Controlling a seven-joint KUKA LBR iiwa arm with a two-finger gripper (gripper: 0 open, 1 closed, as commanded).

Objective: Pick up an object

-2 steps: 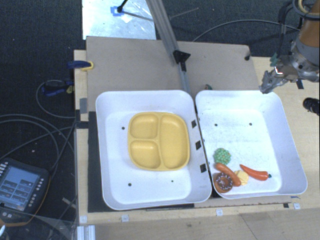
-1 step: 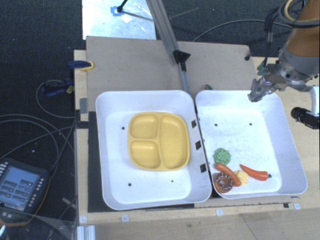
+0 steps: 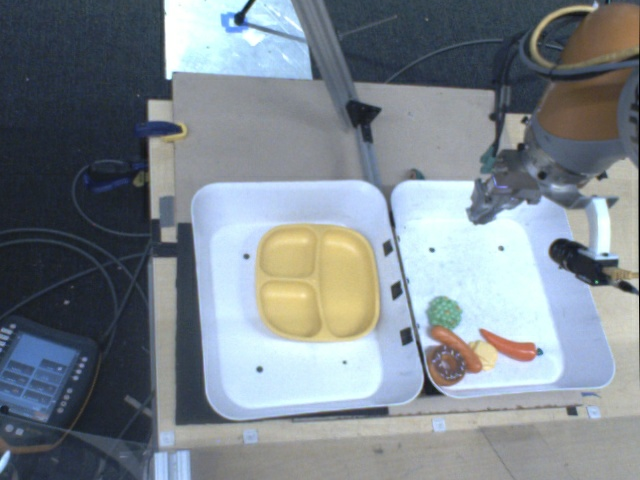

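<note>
The right bin point(image 3: 500, 268) holds small toy foods near its front edge: a green broccoli point(image 3: 445, 312), a brown sausage point(image 3: 452, 340), a chocolate donut point(image 3: 444, 365), a red chili pepper point(image 3: 509, 345) and a small yellow piece point(image 3: 485, 352). My gripper point(image 3: 487, 205) hangs over the bin's back edge, well behind the foods and apart from them. Nothing shows between its fingertips.
The left bin point(image 3: 225, 268) bears a yellow divided plate point(image 3: 318, 281). A slanted metal pole point(image 3: 330, 58) crosses the back of the bench. Cables and a pendant point(image 3: 40, 368) lie on the floor at the left. A black cylinder point(image 3: 575, 258) juts over the right bin's right side.
</note>
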